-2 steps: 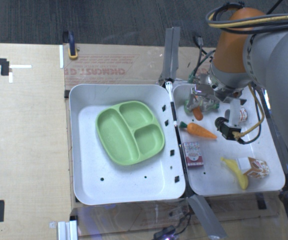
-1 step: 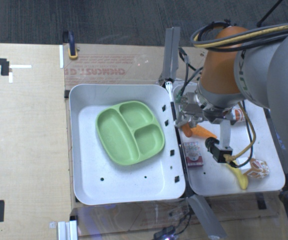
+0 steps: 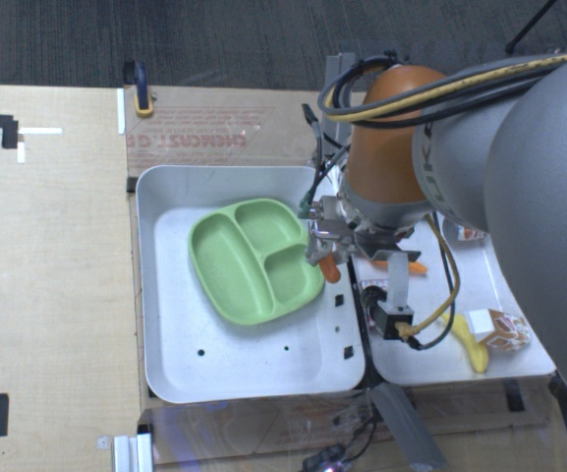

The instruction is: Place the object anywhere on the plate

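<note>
Wooden tabletop [image 3: 47, 264], two white bins. Pincer [image 3: 324, 254] at green plate [image 3: 254, 259] right rim, clamped on small orange object [image 3: 332, 270]. Transport step; next shift left over a compartment, release.

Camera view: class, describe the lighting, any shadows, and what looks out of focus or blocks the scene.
Camera view: even, soft overhead light; the green plate casts a faint shadow on the left bin; the arm looms large and slightly soft, covering much of the right bin; a purplish glow tints the bench edge below.
</note>
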`<move>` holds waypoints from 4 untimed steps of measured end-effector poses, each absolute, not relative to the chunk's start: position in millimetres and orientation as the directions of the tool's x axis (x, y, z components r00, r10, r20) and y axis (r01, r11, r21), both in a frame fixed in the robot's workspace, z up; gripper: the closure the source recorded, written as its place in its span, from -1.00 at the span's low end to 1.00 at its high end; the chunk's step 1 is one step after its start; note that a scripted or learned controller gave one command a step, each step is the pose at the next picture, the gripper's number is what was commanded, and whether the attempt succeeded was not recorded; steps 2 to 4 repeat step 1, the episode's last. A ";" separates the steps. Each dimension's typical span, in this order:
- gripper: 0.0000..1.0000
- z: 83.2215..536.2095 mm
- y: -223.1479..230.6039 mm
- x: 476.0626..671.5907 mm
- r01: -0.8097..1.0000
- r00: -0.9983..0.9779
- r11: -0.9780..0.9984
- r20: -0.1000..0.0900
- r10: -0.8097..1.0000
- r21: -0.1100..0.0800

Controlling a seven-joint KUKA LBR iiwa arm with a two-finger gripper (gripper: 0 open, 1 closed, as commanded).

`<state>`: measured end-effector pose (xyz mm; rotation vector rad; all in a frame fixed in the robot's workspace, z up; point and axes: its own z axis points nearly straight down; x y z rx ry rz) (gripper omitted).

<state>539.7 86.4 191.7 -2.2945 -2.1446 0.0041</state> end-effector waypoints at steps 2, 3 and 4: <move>-1.00 191.8 86.3 539.7 0.998 0.068 -0.068 -0.001 0.998 -0.002; -1.00 191.8 86.3 539.7 0.998 0.068 -0.068 -0.001 0.998 -0.002; -1.00 191.8 86.3 539.7 0.998 0.068 -0.068 -0.001 0.998 -0.002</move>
